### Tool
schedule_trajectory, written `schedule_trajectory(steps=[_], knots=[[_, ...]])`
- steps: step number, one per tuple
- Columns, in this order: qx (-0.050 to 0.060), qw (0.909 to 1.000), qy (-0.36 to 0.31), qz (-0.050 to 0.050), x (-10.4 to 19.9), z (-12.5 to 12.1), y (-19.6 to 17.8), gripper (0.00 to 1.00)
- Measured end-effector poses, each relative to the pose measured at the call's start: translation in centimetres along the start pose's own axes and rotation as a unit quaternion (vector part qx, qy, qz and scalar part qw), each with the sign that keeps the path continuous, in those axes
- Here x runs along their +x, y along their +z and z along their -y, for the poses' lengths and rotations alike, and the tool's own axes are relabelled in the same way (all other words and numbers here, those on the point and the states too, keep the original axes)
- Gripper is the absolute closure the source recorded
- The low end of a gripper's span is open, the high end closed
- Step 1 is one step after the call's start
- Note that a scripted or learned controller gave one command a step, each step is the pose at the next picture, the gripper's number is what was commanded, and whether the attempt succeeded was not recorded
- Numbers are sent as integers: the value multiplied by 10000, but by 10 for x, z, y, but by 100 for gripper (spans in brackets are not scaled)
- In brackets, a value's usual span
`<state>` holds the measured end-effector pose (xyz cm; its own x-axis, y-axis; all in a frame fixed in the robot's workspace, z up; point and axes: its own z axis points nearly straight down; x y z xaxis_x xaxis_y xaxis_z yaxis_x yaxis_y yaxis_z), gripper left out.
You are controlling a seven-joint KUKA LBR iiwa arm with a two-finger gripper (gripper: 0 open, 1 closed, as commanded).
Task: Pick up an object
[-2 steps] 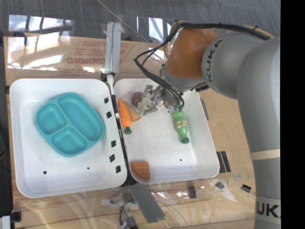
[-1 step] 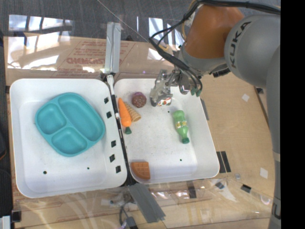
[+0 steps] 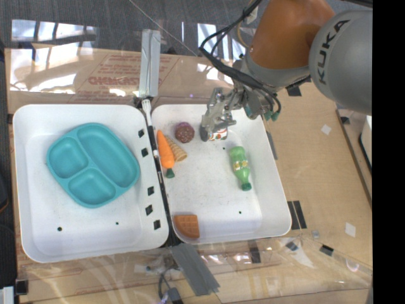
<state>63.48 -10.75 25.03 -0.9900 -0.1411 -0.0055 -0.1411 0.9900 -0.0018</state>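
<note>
— Hanging low in the right bin (image 3: 209, 192), the hand (image 3: 211, 129), near the back wall, pressing close against a small red-and-white object (image 3: 219, 135).

— Gripping it?

— Not telling from here whether open or closed; hiding too much under the wrist. Not calling it held.

— Worrying about what, then?

— Sitting half under the hand, touching or just beside it. Closing off-centre and squirting the piece sideways towards the wall, probably. Or pinching only an edge and dropping it while lifting.

— Crowding from neighbours?

— Lying near on the left, a maroon-topped cone (image 3: 182, 138) and a carrot (image 3: 166, 152). Nudging those while shifting left, possibly. Lying well apart, the green bottle (image 3: 240, 166) and the waffle-like piece (image 3: 186, 225) by the front rim, so not risking much there.

— And the wall?

— Working close to the back rim, so scraping it while descending further, and perhaps jolting the bin on the surface.

— Anything in the left bin (image 3: 38, 233)?

— Resting there, a teal divided plate (image 3: 93, 164), far from all this.

— Safest guess?

— Lifting slowly, checking for the red-and-white object coming up with the hand.
</note>
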Motion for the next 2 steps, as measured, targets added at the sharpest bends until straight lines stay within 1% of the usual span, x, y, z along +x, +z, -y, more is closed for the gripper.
schedule_trajectory(steps=[1, 2], knots=[[-6, 9889, 1484, -36, 17, -23, 18, 100], [0, 9949, 1013, -11, -4, -22, -16, 100]])
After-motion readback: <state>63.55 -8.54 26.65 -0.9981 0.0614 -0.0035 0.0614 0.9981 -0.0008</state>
